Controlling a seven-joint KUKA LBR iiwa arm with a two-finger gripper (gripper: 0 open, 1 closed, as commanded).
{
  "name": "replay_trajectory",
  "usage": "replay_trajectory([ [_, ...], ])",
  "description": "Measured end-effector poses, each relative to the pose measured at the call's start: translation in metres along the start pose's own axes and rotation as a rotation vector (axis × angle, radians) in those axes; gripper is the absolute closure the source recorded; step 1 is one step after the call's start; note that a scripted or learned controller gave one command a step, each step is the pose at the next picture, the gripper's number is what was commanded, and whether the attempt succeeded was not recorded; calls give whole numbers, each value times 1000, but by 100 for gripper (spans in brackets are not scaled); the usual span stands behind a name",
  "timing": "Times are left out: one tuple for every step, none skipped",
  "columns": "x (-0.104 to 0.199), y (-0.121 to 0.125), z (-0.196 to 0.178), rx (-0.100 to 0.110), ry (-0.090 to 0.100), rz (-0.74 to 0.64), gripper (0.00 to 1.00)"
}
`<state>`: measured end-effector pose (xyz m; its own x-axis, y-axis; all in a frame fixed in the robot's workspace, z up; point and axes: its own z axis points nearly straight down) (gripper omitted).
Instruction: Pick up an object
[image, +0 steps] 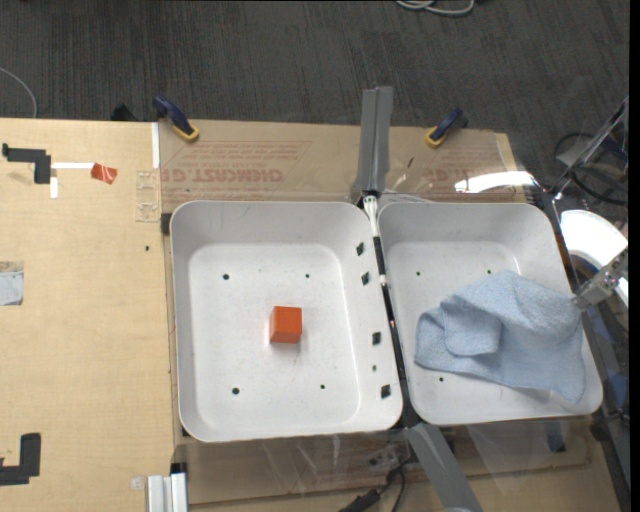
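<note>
An orange-red block (286, 325) lies alone near the middle of the left bin (200, 400). A crumpled light-blue cloth (505, 335) covers the lower right part of the right bin (450, 235) and drapes toward its right rim. At the view's right edge, a grey piece of my gripper (601, 286) sits just over the right bin's rim, next to the cloth's upper right corner. Most of the arm is cut off by the frame, and nothing shows as held.
A grey divider bar (375, 140) runs between the two bins, with black clips along the seam. Cardboard with clamps (180, 122) lies behind the bins. A wooden board (80, 330) is to the left, and cables and frame parts crowd the far right.
</note>
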<state>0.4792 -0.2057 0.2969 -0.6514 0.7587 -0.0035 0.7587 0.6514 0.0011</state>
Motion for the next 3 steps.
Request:
replay_trajectory([
  [-8,3,96,1,4,27,100],
  [-33,42,107,1,2,-68,100],
  [-66,74,96,1,1,215,100],
])
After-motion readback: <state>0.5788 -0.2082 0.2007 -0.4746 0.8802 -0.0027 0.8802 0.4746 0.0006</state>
